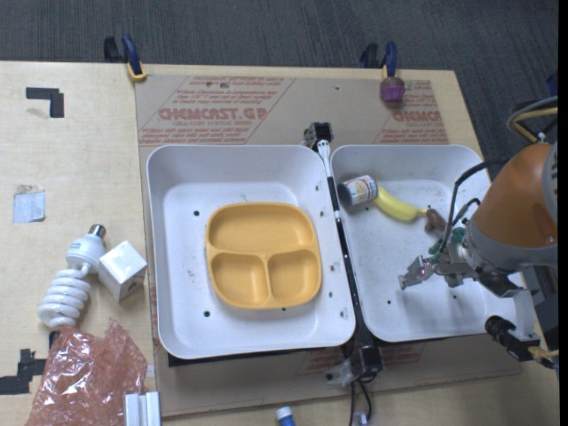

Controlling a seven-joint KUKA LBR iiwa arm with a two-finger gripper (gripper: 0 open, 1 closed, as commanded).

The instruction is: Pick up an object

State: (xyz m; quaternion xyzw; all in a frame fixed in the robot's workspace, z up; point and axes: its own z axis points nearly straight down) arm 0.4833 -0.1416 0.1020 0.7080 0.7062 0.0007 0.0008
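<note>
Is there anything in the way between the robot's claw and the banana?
Nothing visible is. The claw hangs over bare white floor of the right bin, and the banana lies further up in that bin with open floor between them. A small can sits touching the banana's far end, on its other side.

We take this for a robotics lab — a test bench, not a home or shop. Two shallow white bins [173, 238] sit side by side on a plywood bench [71, 167] over grey carpet [266, 11]. Behind the bins lies a protective sheet printed "CHEMCAST" [213, 109], held by blue clamps [131, 56] at the far edge. Left of the bins we see loose test props — a spiral light bulb [71, 282], a small white cube [122, 270], crumpled pink plastic [84, 375]. Right of the bins stands the grey-and-orange robot arm [519, 207], with cables around it.
</note>
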